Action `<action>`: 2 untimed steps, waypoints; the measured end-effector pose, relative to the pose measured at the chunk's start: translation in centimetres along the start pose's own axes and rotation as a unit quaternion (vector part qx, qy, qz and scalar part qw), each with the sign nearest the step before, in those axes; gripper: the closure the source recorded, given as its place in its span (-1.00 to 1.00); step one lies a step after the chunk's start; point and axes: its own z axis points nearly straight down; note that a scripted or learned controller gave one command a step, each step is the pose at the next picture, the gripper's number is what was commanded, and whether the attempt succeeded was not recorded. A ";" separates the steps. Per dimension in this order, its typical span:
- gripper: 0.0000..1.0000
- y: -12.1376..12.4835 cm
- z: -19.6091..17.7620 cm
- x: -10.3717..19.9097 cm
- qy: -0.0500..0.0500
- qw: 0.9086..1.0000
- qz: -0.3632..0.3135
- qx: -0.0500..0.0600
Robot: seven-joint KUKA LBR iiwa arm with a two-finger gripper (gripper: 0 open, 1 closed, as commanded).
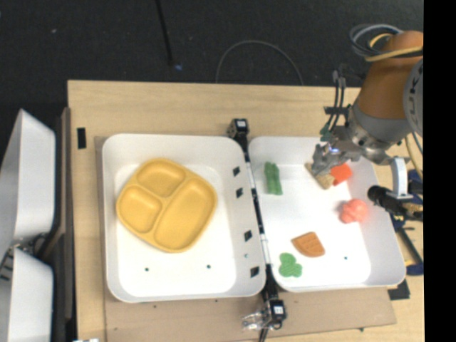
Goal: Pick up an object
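From the overhead camera, the claw [326,164] is low in the right bin [370,266], over a tan piece beside an orange-red object [342,173]. Whether it is wide, narrow or holding anything, I cannot tell. It seems lowered to attempt a grasp there.

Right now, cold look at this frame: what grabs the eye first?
The big yellow three-compartment plastic plate sits by itself in the left white bin. In the right white bin, the grey arm's gripper is low at the far end by a small orange-red block. Scattered nearer are a pink rounded toy, a green rectangular stick, an orange-brown wedge and a green leafy piece.
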 end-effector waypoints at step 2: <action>1.00 1.7 -2.9 4.0 0.001 1.000 -0.003 0.001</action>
